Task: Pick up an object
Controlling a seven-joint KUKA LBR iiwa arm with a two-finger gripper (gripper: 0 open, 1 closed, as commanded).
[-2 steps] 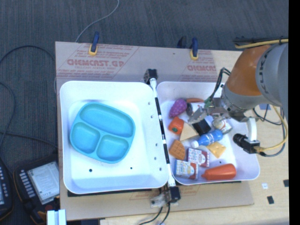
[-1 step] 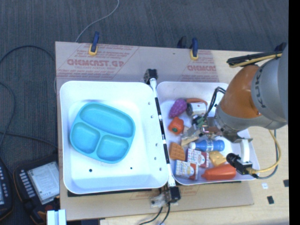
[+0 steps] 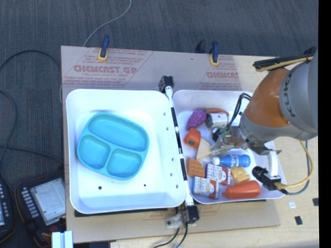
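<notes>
Bench (image 3: pixel 103 68): brown board; grey carpet beyond.
Bottle (image 3: pixel 234 160): white, blue-labelled, lying just below pincer (image 3: pixel 226 140).
Pincer state: cannot tell.

Robot lab: clamped board (image 3: pixel 129 68), bins (image 3: pixel 124 99), cables (image 3: pixel 15 154).

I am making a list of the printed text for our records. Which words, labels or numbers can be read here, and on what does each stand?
"CHEMCAST GP": red print on the brown board, upper left, behind the bins.
"CHEMCAST": same print, partly cut off, on the board at upper right.
Red carton in the right bin: print too small to read.
Bottle label: blurred.
Device at lower left: screen unreadable.
</notes>
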